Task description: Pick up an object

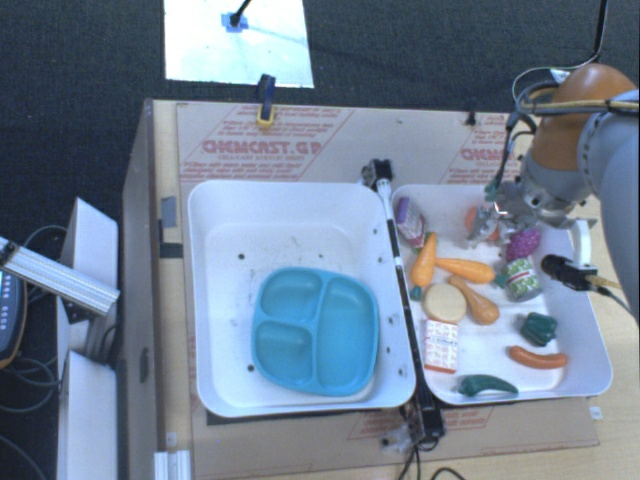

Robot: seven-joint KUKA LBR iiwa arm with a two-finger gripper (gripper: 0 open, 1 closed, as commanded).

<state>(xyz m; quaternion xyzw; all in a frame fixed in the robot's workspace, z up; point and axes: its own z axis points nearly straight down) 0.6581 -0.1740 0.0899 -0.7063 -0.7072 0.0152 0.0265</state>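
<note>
My gripper [487,224] hangs low over the far part of the right bin [598,366], reaching in from the right. A small orange-red piece [470,218] lies right beside it on the left, and I cannot tell whether they touch. A purple bunch of grapes [523,241] sits just to the gripper's right. Closer to the front lie two orange carrots [426,260] [466,268], a tan disc [445,303], an orange-brown squash [479,304] and a green-and-white piece [520,281].
The right bin also holds a purple-and-white piece [408,218], a dark green pepper [538,328], a red sausage [537,358], a green chili [488,386] and a red-and-white packet [440,346]. A blue divided plate [315,330] lies in the left bin [230,218].
</note>
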